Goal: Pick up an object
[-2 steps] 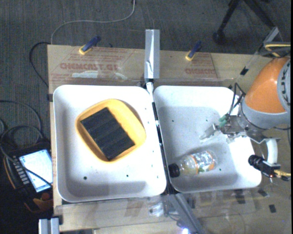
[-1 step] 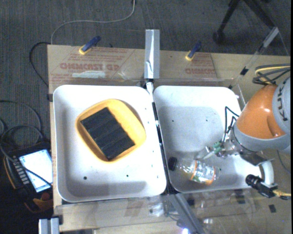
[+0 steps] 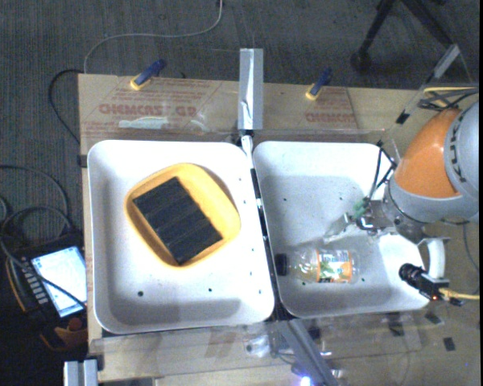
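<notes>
Nothing has yet been lifted. A small clear bottle with a colourful label is seen lying on its side on the floor of the right bin, toward the near edge, its long axis running left to right with the dark cap at the left end. The gripper is placed just beyond it, to the far right; whether it is spread or pressed together cannot be told. The grasp and lift are judged still to be done.

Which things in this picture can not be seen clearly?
- Gripper: in the camera view the arm's grey and orange wrist covers most of it, so its state is unclear.
- Small clear packet in the right bin: its label is too small and blurred to read.
</notes>
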Motion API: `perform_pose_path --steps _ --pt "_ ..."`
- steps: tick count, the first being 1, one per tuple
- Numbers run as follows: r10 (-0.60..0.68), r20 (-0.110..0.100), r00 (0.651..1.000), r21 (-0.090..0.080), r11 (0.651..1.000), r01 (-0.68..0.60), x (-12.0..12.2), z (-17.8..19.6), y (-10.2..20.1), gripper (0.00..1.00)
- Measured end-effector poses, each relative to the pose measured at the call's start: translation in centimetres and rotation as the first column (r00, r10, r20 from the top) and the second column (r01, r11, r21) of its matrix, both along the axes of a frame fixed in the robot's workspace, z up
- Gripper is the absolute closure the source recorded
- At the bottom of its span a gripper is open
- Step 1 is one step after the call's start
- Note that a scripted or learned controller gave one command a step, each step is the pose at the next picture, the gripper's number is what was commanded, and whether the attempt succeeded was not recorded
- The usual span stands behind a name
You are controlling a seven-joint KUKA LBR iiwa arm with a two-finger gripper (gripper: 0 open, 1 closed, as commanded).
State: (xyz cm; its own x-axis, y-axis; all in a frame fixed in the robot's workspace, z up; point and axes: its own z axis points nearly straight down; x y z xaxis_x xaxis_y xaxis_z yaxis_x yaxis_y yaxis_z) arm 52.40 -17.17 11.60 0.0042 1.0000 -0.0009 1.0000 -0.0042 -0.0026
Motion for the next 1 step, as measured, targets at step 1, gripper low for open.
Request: perform_pose_path --steps 1 --pt "0.056 0.022 0.998 -0.008 0.998 -0.056 -3.42 -2.39 1.2 0.0"
